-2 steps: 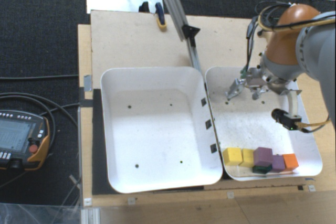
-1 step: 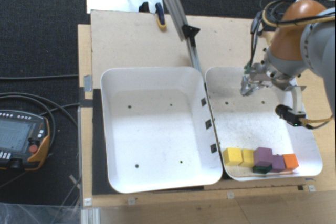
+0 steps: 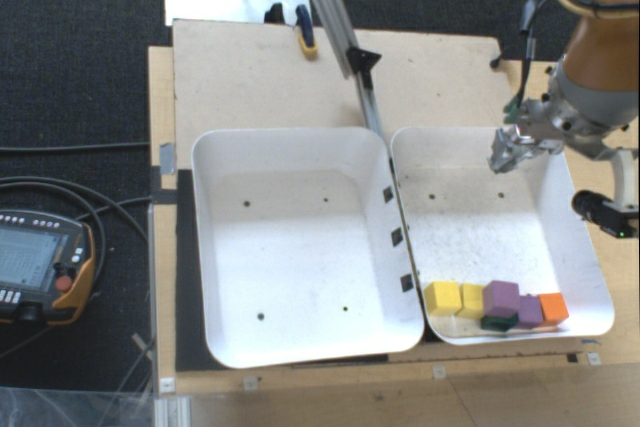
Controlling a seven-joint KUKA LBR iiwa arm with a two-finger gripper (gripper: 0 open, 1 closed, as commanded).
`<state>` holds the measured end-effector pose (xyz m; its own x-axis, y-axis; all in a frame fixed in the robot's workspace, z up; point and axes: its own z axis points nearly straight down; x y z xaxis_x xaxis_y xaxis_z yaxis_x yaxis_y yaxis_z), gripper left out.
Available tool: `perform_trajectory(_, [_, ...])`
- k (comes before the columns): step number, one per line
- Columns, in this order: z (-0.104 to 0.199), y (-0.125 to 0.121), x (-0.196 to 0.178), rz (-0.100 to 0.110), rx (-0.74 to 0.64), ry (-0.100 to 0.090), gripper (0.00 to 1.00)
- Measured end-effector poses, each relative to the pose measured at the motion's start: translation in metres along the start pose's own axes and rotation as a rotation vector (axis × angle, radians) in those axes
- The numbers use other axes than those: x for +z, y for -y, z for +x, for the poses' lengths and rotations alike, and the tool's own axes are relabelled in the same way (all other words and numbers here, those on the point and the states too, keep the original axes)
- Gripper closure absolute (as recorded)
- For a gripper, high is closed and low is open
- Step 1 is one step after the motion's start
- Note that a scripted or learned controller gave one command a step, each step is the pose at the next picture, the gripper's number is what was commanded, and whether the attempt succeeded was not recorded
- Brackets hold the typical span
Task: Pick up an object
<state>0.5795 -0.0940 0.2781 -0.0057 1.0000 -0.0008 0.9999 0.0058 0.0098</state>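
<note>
Bench [image 3: 260,75] is bearing two white bins side by side, the left bin [image 3: 215,215] and the right bin [image 3: 580,235], their inner walls touching down the middle. One grey arm with an orange band [image 3: 605,25] is reaching in from the right, and its gripper [image 3: 508,155] is hanging over the far part of the right bin, well apart from the blocks; from where I am standing I cannot tell how its tip is set. One handheld control pendant [image 3: 35,265] is lying off to the left with its cable. Six small blocks are sitting in a row along the near wall of the right bin: two yellow blocks [image 3: 443,297] touching each other, two purple blocks [image 3: 502,295], one dark green block [image 3: 498,322] just in front of them, and one orange block [image 3: 553,307] at the right end
</note>
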Motion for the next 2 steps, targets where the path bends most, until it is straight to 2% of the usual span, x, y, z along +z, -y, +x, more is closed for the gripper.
perform_trajectory(1, [0.0622, 0.0085, 0.0162, 0.009, -0.005, -0.003, 1.0])
perform_trajectory(2, [0.058, 0.0084, 0.0156, 0.008, 0.002, -0.001, 0.0])
